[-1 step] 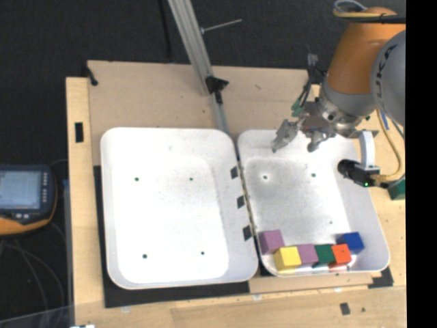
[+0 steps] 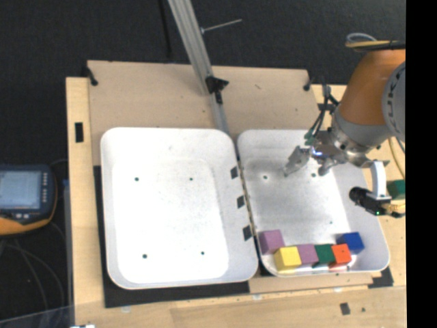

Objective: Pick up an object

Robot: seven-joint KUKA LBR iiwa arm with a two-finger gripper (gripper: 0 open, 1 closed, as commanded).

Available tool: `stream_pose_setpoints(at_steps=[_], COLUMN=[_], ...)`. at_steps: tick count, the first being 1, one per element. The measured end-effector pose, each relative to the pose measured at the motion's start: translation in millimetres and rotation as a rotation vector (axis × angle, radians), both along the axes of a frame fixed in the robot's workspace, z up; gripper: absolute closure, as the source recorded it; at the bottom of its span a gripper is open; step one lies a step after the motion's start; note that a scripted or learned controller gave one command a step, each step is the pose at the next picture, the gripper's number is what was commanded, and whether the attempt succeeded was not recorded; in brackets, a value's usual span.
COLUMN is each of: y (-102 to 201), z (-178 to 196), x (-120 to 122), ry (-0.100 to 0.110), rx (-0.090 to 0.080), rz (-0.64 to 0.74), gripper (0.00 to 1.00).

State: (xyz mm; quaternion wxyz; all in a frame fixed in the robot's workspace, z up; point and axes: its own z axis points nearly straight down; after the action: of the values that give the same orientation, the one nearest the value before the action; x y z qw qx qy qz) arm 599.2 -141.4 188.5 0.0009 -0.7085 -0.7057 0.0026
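Observation:
My gripper [image 2: 310, 164] hangs over the upper part of the right bin [image 2: 287, 203], its two fingers spread open and nothing between them. Several small blocks lie along that bin's near edge: a purple block [image 2: 272, 240], a yellow block [image 2: 288, 257], a mauve block [image 2: 307, 253], a green block [image 2: 323, 254], an orange block [image 2: 341, 254] and a blue block [image 2: 351, 241]. The gripper is well behind the blocks, apart from all of them.
The left bin [image 2: 171, 203] lies beside the right one, with a ridge between them. A slanted metal rail [image 2: 198, 53] crosses the back of the bench. A handheld screen unit [image 2: 24, 193] lies off the bench at left.

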Motion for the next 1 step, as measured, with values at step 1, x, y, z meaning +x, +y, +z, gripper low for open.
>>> stream_pose_setpoints(at_steps=[1], y=[23.6], z=[-82.5], x=[59.6], ry=[-0.004], rx=[0.002], rz=[0.009], gripper=[0.00])
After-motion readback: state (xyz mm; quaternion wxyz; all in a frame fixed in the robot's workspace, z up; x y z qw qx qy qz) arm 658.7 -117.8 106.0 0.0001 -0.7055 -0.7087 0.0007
